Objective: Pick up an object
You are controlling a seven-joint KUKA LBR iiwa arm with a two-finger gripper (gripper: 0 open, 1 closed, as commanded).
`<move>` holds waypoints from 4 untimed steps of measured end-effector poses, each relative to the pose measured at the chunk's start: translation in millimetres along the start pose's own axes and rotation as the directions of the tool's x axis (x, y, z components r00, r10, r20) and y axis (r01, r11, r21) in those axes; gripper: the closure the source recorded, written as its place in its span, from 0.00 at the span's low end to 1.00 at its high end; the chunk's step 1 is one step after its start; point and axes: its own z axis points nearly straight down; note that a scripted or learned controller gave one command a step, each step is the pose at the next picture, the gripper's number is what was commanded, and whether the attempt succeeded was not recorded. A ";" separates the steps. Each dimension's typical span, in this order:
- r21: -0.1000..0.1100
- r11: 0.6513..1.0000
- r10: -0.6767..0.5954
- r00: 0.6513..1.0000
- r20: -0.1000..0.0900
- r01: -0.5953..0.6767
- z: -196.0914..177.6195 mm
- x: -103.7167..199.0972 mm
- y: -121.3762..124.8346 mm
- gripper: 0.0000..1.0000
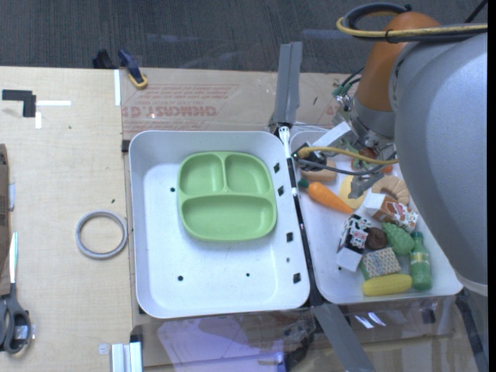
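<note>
Tape ring (101, 233): it lay on the counter (62, 169) well left of both bins, out of my way.
Left bin (147, 231): it held a green divided plate (227, 194) toward its far side, flat and awkward to pinch.
Carrot (328, 197): it lay near the right bin's (329, 281) left wall; I judged a grasp there might clip the wall.
Near-right pile: a cow-print box (356, 233), a green toy (401, 237) and a yellow piece (387, 285) sat touching, so I feared snagging two or none.
Claw (350, 161): it was at the right bin's far edge; I could not tell its opening, as cables and the arm (446, 146) hid it.
</note>
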 end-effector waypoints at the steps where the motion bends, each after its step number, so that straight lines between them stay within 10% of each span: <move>1: -0.001 0.987 0.160 0.987 -0.001 -0.160 -0.5 0.0 62.7 0.00; 2: 0.000 0.980 -0.198 0.980 -0.001 0.198 -0.3 -15.6 53.1 0.00; 3: 0.000 0.994 -0.105 0.994 0.000 0.105 100.1 -20.8 70.1 0.00; 4: -0.003 0.828 -0.560 0.828 -0.002 0.560 -0.7 -21.6 57.3 0.00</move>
